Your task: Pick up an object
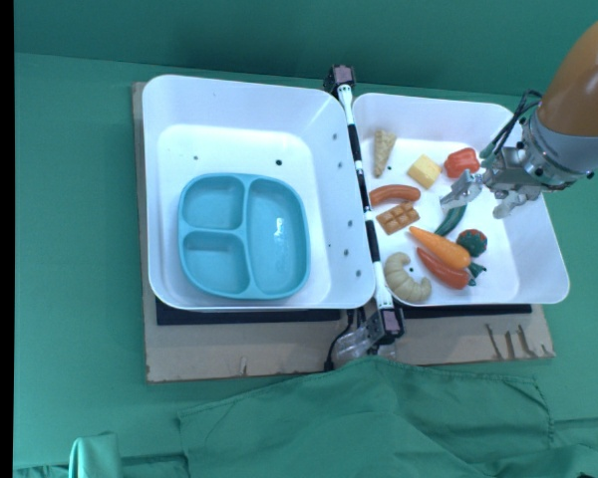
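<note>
The left bin (241,108) holds a blue plate (244,234) (three parts). The right bin (523,257) holds toy food: carrot (440,247), croissant (408,278), sausage (395,194), cheese (424,170). The claw (483,193) hangs open above a green pepper (452,217), holding nothing.

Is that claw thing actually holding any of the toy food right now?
No. The gripper hangs open above the right bin, near the red pepper and green pepper, with nothing between its fingers.
</note>
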### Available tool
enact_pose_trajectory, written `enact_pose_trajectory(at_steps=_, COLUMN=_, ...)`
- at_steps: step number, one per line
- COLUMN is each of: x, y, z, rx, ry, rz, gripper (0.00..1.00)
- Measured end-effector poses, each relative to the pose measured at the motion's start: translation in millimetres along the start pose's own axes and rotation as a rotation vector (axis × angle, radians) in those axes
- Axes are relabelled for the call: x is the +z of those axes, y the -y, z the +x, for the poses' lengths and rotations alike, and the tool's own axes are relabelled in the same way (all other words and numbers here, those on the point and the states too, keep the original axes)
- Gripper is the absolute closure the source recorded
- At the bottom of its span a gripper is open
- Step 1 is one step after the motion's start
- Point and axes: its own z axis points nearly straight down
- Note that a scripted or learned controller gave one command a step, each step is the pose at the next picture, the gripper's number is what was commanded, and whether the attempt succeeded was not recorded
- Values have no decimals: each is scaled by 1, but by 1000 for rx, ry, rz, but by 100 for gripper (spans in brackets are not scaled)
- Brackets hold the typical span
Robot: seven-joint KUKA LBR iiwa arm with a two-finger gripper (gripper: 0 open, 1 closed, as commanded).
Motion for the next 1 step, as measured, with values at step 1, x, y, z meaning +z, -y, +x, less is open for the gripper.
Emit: enact_pose_trajectory(at_steps=1, x=33, y=-84, z=-28, rx=-4, ry=3, rz=-11, gripper=0)
